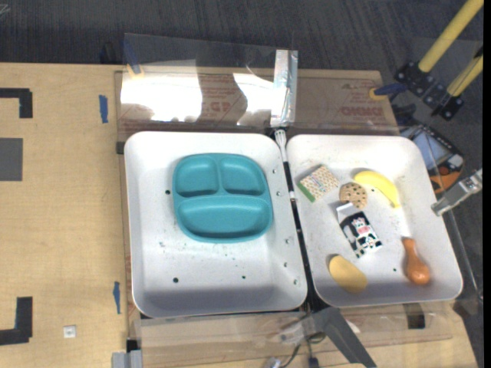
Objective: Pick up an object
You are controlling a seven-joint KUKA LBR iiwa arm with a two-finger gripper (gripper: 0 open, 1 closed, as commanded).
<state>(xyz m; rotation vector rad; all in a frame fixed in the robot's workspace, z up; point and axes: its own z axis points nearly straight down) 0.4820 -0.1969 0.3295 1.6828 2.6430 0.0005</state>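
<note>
Two white bins sit side by side on the bench. The left bin (146,274) has a blue plate (222,196) with three sections in it. The right bin (441,274) has all the small things: a yellow banana (377,185), a round cookie (353,193), a speckled square block (318,181), a black and white packet (360,231), a yellow lemon-like lump (347,273) and an orange thing with a round end (415,264). A bit of grey metal (460,193) pokes in at the right edge, just past the right bin's rim, and I think that is part of the arm. I cannot tell how its gripper is set or if it has anything. So the things to pick lie to the left of it, in the near bin. The banana looks closest, and its long side runs from upper left to lower right.
</note>
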